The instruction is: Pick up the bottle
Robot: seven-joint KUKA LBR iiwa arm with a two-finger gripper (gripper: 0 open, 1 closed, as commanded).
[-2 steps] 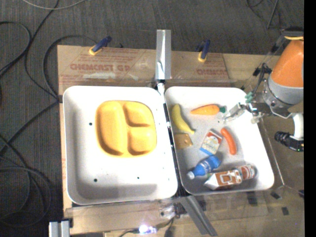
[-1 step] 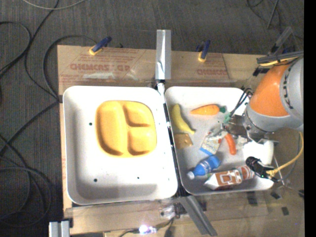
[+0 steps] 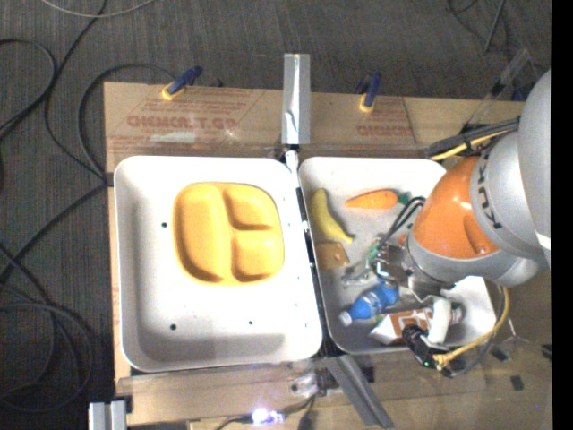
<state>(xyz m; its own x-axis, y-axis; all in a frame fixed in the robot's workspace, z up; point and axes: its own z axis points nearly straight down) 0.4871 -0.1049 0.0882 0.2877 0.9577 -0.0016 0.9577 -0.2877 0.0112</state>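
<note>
One bottle (image 3: 370, 302) lies on its side in the right bin (image 3: 315, 240), lower centre-right, unlifted; gripper (image 3: 392, 271) hangs just above it — grip state, can't tell; the lift remains

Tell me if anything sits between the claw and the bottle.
Nothing visible does. The claw hangs right over the bottle in the right bin; the banana and carrot lie off toward the bin's far side.

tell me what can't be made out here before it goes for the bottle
- Gripper: the fingers are lost in wrist hardware and glare, camera view.
- Bottle: its far end runs under the arm's wrist; contact can't be judged.
- Items at the right bin front corner: partly covered by cables, too small to identify.
</note>
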